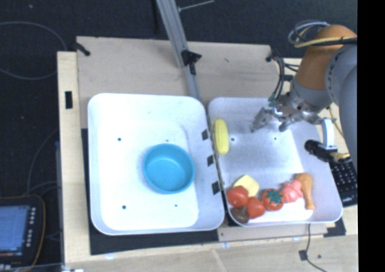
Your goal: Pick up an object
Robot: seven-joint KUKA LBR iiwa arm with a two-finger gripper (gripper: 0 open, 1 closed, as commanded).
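The gripper [272,121] hangs with jaws apart and nothing between them over the right bin [274,150], far side. Next it must descend onto the corn [221,136] at its left.

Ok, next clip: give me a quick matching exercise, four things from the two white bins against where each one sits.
Things:
1. round blue plastic bowl
2. yellow toy corn cob
3. red toy tomato with a green top
4. two-finger tool on the grey arm

Places:
A. along the left wall of the right bin
B. above the far part of the right bin
C. middle of the left bin
D. in the cluster at the near edge of the right bin

Pairs: 1-C, 2-A, 3-D, 4-B
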